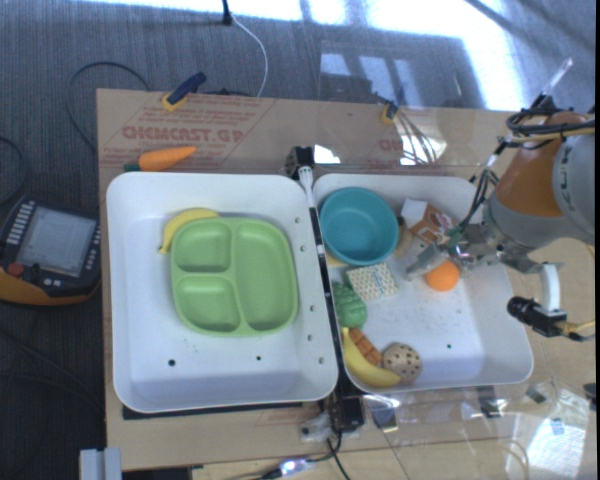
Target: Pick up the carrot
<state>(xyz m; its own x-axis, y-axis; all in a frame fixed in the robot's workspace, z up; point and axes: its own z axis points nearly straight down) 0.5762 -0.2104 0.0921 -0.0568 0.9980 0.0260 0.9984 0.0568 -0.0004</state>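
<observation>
An orange carrot [167, 156] with a green end lies on the wooden bench just behind the left bin's far left corner, outside both bins. My gripper [432, 258] is low in the right bin [480, 348], far to the carrot's right. It hangs right beside a small orange ball [442, 277] and in front of a white and orange packet [427, 223]. Nothing can be seen held in it. A short orange piece [364, 347] lies against the banana in the right bin; I cannot tell what it is.
The left bin [140, 368] holds a green divided plate [230, 273] with a banana [185, 218] at its edge. In the right bin are a teal bowl [358, 225], a checked sponge [372, 281], a green item [348, 308], a banana [368, 370] and a speckled cookie [401, 361].
</observation>
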